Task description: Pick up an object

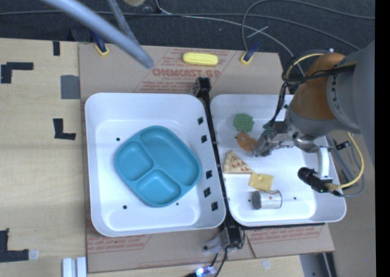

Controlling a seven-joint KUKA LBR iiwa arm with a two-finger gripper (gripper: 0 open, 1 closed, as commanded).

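My gripper (pixel 263 146) reaches down into the right bin (pixel 317 209), its tips beside a small brown piece (pixel 245 142). A green broccoli-like piece (pixel 244 122) lies just beyond, toward the bin's far left. Nearer the front lie a tan waffle-like wedge (pixel 234 162), a yellow cheese-like square (pixel 261 181) and a small metal cylinder (pixel 267 199). I see nothing lifted between the fingers.
The left bin (pixel 97 196) holds a blue divided tray (pixel 157 165). A yellow banana-like toy (pixel 200 59) lies on the cardboard behind the bins. Cables loop around the arm at the right. A black divider runs between the bins.
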